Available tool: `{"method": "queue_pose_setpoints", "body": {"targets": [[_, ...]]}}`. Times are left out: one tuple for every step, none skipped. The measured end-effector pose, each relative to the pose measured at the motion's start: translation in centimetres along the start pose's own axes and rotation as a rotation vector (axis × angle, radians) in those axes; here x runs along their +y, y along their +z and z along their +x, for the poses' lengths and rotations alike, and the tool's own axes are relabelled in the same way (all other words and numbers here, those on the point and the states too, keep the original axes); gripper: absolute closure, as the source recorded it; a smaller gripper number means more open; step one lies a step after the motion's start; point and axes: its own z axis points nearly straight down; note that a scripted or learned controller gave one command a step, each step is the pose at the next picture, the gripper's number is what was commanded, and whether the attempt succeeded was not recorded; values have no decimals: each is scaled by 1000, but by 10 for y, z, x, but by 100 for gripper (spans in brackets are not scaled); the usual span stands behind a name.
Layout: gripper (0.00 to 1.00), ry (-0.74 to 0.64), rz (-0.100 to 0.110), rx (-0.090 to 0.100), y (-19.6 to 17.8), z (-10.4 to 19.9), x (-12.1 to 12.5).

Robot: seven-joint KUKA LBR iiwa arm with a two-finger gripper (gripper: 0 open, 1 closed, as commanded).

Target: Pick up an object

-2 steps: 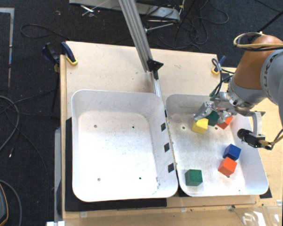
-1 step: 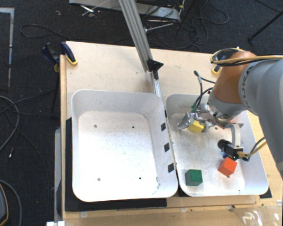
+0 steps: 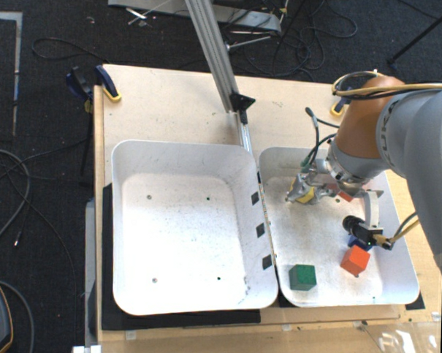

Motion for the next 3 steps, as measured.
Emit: {"method": "queue_pose_setpoints", "body": {"targets": [[100,-8,-7,3,-113,86,23],[100,-4,-3,1,-149,97,20],[100,-9,9,3,-86,191,24]]}}
